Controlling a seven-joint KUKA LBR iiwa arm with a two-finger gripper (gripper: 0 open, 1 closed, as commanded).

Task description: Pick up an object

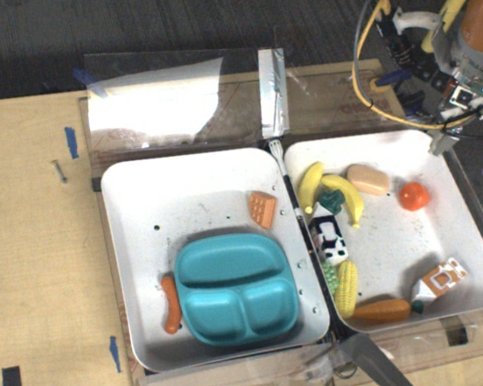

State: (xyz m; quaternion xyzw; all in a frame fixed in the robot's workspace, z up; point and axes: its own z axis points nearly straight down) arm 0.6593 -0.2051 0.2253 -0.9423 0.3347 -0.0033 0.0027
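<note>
My gripper (447, 132) hangs over the far right corner of the right bin (458, 230), below the grey wrist and its loop of cables. Nothing shows in its grasp. In that bin lie yellow bananas (327, 187), a beige oval piece (369, 180), a red tomato (414, 196), a black and white cow toy (328, 238), a corn cob (346, 284), a carrot (382, 310) and a small orange and white carton (443, 278). The tomato is the closest of these to the gripper, a little below and to its left.
The left bin (129, 211) holds a teal divided plate (236, 287), an orange wedge (262, 209) and an orange sausage (170, 303). A metal bar (272, 95) and a clear sheet (155, 106) lie behind the bins. Wooden bench surface (33, 286) extends to the left.
</note>
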